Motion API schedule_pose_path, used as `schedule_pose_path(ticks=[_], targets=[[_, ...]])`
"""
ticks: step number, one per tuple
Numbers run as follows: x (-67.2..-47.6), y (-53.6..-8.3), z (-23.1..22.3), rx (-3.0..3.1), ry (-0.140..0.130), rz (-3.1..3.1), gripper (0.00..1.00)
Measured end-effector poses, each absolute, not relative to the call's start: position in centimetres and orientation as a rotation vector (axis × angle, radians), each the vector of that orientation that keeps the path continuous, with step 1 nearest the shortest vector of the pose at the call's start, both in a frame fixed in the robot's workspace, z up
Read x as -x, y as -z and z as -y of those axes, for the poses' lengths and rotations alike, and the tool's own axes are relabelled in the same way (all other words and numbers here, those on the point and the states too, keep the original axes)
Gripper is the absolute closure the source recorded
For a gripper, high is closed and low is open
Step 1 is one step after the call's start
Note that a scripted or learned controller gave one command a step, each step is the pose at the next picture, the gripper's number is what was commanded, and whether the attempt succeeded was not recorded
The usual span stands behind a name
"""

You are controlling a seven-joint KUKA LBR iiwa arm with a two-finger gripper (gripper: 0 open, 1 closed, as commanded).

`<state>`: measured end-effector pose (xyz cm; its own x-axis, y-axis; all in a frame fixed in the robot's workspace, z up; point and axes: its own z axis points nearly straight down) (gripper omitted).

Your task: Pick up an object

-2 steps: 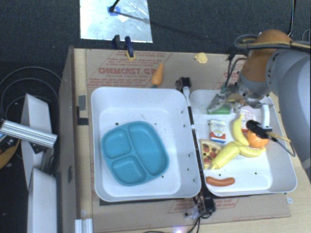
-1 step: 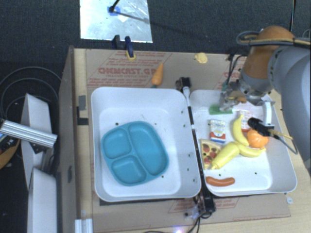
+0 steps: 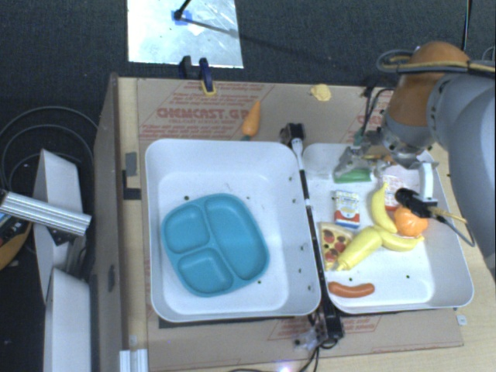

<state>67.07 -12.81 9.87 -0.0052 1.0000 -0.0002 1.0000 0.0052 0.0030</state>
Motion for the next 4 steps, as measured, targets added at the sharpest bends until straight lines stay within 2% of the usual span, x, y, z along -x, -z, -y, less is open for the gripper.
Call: schedule_pose_path(ticks=[1, 2, 3, 4], targets=[[-67.2, -11.0, 12.8, -2.21, -0.007, -2.224, 1.0], [-67.2, -11.0, 12.8, -2.21, -0.006, -2.225, 0.0], [-64.0, -8.9, 16.5, -2.212, -0.013, -2.214, 0.0], [-60.3, -9.1, 16.6, -2.206, -0.015, -2.21, 0.0]])
